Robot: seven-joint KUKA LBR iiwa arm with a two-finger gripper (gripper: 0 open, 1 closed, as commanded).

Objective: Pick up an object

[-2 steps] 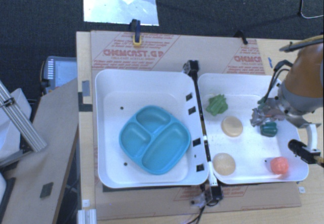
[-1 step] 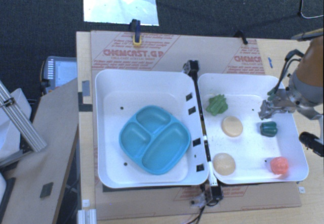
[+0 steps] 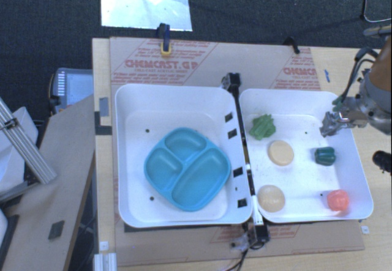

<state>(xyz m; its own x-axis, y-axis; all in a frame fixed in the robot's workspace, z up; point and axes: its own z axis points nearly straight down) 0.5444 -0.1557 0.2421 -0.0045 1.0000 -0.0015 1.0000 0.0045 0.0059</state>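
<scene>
**Arm poised at the right bin's far edge**

Two shallow white plastic bins sit side by side on the tabletop [image 3: 202,55], which is covered with a printed cardboard sheet. The left bin [image 3: 131,104] holds a light blue plastic plate with three compartments [image 3: 187,169], lying flat near the bin's middle and turned at an angle.

The right bin [image 3: 361,193] holds five small objects, all apart from one another. A leafy green toy vegetable [image 3: 263,126] lies toward the far left part. Just nearer the camera is a pale cream round disc [image 3: 280,153], and nearer still, close to the front left corner, a tan rounded bun-like piece [image 3: 271,197]. A dark green toy pepper [image 3: 324,155] rests toward the right side, and a pink-red rounded toy fruit [image 3: 337,200] lies in the front right corner.

The grey arm reaches in from the right, and its hand [image 3: 331,124] hangs over the right bin's far right part, above and slightly behind the dark green pepper. Nothing shows between its fingers; whether they are spread or closed cannot be told from this slant view. None of the five objects touches the hand.
</scene>
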